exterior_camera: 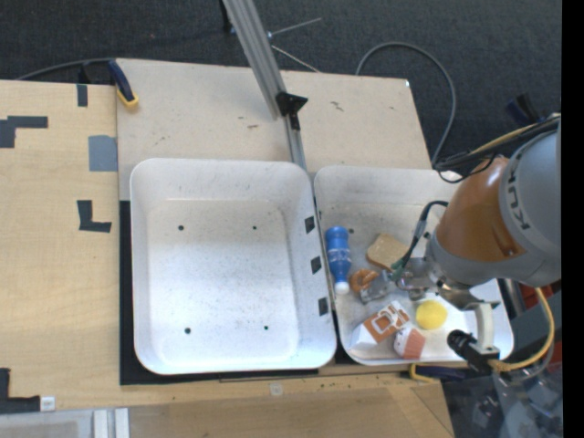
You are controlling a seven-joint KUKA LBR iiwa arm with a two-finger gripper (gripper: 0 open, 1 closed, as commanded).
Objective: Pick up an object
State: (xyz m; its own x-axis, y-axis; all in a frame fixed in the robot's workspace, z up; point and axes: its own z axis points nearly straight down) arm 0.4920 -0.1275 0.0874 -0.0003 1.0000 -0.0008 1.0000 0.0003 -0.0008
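Observation:
The right bin (365,185) holds several small objects. A blue bottle (338,252) lies along its left wall. A tan block (387,249) sits near the middle, with a brown-orange piece (363,281) just below it. A yellow ball (431,315), an orange-and-white box (387,321) and a small red-orange cup (411,343) lie near the front edge. My gripper (398,279) hangs low inside this bin, between the tan block and the yellow ball and right beside the brown-orange piece. The wrist hides its tips.
The left bin (146,245) lies beside the right one, and the two share a raised divider (315,263). A metal pole (260,48) slants up from the bins' back edge. Cables trail at the right, and a black fitting (464,345) sits by the front right corner.

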